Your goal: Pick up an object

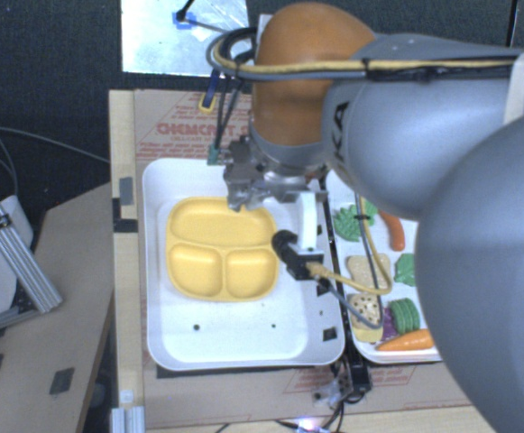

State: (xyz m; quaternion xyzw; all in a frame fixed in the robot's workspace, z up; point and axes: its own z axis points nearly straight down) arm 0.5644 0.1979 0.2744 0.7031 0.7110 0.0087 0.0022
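From above, two white bins sit side by side. The left bin (243, 345) holds one yellow tray (221, 260) with three compartments, lying flat near the bin's far side. The right bin (424, 350) shows a scatter of toy food: two orange carrots (408, 340), green pieces and others, partly hidden by the arm (406, 142). The gripper (243, 192) hangs over the tray's far edge; whether it is apart or together cannot be told. The bins rest on brown cardboard (176, 129) atop a tan bench (72, 278); behind is dark wall.
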